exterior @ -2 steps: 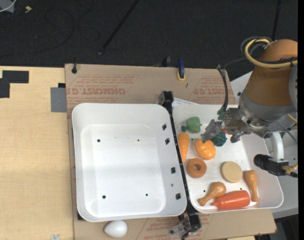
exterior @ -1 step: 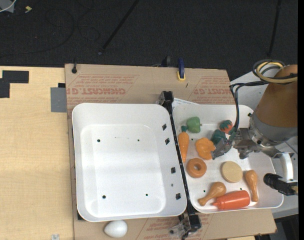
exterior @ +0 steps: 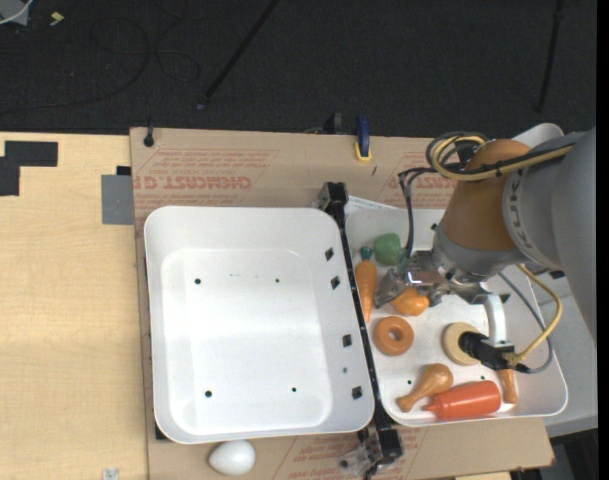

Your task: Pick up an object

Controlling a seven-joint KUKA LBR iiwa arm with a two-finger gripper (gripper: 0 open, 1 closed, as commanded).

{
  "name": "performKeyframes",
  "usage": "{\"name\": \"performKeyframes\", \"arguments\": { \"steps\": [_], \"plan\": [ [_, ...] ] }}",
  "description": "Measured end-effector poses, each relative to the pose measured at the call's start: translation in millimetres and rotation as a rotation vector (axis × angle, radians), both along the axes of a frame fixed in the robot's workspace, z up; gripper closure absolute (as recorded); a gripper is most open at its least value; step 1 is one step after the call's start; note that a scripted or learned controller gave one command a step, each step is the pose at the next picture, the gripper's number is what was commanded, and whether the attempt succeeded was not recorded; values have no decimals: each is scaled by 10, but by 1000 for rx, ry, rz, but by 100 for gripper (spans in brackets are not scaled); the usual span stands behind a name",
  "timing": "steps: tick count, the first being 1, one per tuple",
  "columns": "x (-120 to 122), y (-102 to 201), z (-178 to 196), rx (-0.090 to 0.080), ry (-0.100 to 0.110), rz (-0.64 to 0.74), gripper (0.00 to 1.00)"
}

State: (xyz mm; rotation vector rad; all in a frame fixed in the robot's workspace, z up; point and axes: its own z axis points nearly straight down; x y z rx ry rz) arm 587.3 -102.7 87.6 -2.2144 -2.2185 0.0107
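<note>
the gripper point(exterior: 412, 286) is seen low in the right bin point(exterior: 544, 393), right above a small orange piece point(exterior: 412, 303) that sits just beside the carrot point(exterior: 366, 286) along the divider. whether the jaws are open or closed can't be told from here, since the metal parts blur into the toys under them, so no grasp is claimed.

plenty of candidates are packed close in that bin: a green toy point(exterior: 387, 248) up by the wrist, a donut point(exterior: 393, 335) just below the orange piece, a cream ring point(exterior: 460, 342) to the right of it, a tan drumstick-looking thing point(exterior: 426, 384) and a red pepper point(exterior: 470, 400) along the front edge. the left bin point(exterior: 174, 268) is well apart from all of this, and a white egg point(exterior: 231, 457) is parked outside on the bench.

what could go wrong, as a guess: the orange piece is rounded and small, so it could get squeezed out sideways if it's caught off-centre. the carrot and donut are so near that one finger could land on a neighbour and the close gets blocked (or two things get pinched and one drops on the lift). the bin wall is close on that side too, so a finger could be jammed against it.
</note>
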Motion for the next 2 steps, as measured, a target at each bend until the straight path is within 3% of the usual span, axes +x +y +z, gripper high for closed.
{"name": "performKeyframes", "arguments": {
  "steps": [1, 2],
  "plan": [
    [-18, -29, 119, 2, 4, -8, 100],
    [467, 892, 1024, 3, -14, 8, 100]
  ]
}}
